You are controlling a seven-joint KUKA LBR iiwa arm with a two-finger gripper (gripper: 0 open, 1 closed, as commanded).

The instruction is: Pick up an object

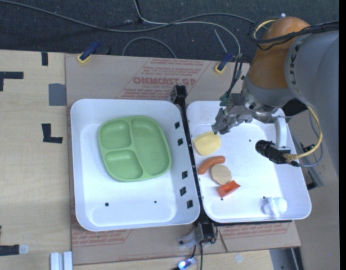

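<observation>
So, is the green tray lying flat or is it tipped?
Flat. The green tray rests on the floor of the left bin, open side up, and all three compartments show. Nothing is in them.

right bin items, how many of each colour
Yellow: 1, the rounded piece beside the gripper
Orange: 1, the sausage shape
Tan: 1, the round piece
Red: 1, the wedge
White: 1, the small object in the near corner
Total: 5

Two bins [82, 151], one tray [134, 148]
</observation>
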